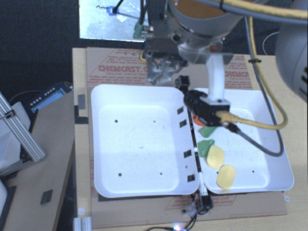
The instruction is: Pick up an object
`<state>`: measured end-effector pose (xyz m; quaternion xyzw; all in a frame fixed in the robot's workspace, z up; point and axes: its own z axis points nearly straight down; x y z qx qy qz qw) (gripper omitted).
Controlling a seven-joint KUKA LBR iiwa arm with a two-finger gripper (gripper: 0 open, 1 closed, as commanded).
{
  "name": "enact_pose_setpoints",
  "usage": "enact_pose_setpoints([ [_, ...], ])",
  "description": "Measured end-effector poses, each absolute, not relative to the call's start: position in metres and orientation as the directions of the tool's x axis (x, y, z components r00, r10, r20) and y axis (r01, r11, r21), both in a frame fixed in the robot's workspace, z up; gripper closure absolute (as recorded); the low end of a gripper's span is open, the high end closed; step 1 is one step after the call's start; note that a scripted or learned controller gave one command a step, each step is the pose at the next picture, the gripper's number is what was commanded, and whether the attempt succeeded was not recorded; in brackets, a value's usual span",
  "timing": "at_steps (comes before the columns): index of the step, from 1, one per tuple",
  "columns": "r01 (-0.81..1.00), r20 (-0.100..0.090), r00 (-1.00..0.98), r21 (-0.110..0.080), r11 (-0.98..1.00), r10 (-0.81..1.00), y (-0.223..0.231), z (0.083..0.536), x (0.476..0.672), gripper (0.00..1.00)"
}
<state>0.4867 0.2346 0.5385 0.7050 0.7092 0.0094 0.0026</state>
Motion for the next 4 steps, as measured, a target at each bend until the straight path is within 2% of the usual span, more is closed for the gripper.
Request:
enact_pose_setpoints([
  [1,1.000,0.000,0.004,0.005,-0.004,1.000,0.180,0.535,0.560,1.00],
  [2,1.000,-0.005,0.004,-0.017,-0.004,1.000,0.128,0.379,0.482,1.00],
  [3,1.000,0.005,-0.002,0.021,0.002,1.000,0.106,0.545,0.487,1.00],
  [4,1.000,-0.001,-0.007,-0.007,0.007,1.000,0.154,0.433,0.486,1.00],
])
